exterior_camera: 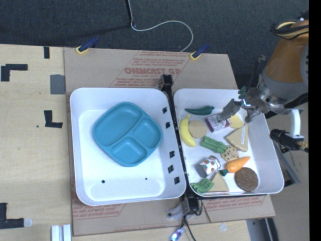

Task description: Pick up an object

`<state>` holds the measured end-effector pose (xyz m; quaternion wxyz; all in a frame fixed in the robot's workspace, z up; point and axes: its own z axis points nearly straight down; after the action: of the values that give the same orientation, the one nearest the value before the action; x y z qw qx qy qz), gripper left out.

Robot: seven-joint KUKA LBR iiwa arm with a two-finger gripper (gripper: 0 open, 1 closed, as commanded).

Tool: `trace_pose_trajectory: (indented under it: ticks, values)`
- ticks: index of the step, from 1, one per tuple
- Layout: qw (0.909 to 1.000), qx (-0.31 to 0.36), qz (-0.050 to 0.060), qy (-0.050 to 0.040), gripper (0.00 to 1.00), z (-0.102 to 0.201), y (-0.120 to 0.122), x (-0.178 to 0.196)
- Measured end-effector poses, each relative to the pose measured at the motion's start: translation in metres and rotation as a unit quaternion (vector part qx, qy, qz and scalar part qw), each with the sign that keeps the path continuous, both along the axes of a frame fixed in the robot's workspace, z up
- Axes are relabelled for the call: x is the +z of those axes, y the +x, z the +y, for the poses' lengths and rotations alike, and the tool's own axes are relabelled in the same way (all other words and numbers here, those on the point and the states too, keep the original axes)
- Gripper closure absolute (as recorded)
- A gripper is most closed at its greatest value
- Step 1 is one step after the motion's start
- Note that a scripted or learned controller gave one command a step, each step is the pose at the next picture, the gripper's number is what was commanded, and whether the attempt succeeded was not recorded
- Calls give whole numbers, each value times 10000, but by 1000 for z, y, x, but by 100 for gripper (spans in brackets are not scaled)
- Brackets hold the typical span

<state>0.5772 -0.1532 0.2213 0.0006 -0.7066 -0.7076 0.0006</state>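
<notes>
While the arm [286, 64] reaches in from the right, its pincer [239, 110] hangs over the upper part of the right bin [271, 157] with its two fingers spread apart and nothing between them. One finger [230, 109] points down toward a small purple-and-white packet [216, 122], near it; whether they touch is unclear. A banana [187, 132], green pepper [199, 110], carrot [236, 163] and brown cookie [247, 178] lie around. Over in the left bin [85, 179] rests a blue divided plate [127, 133].
</notes>
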Motion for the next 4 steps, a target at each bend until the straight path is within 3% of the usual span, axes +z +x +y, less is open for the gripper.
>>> trace_pose_trajectory:
  ticks: [1, 2, 3, 4]
  values:
    - [10000, 8, 0, 1, 100, 1, 0, 10]
    - [10000, 0, 37, 13, 100, 36, -40, -38]
    - [10000, 21, 17, 13, 100, 101, -81, -16]
    - [10000, 26, 25, 14, 100, 163, -95, -39]
